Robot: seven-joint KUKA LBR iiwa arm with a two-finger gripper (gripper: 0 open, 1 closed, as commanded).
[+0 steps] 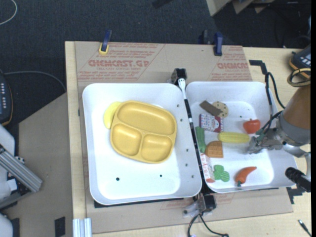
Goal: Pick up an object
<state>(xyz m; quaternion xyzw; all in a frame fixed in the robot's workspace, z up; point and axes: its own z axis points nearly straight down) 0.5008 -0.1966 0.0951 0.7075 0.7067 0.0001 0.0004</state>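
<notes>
The right bin (232,90) holds several small toy foods. A yellow banana-like piece (233,138) lies in its middle, with a red tomato (252,126) just above it and a red chili pepper (245,173) near the front. My gripper (257,145) is low in this bin, right at the banana piece's right end and below the tomato. Whether it touches either one is unclear. Further left are a brown cookie (213,107), a pink carton (211,122), an orange slice (215,149) and a green piece (220,173).
The left bin (98,147) holds a yellow divided plate (143,131) with a yellow piece (109,113) tucked under its left edge. A green stick (200,137) and a red-white packet (206,166) lie along the right bin's left wall. Cables (269,90) run along its right rim.
</notes>
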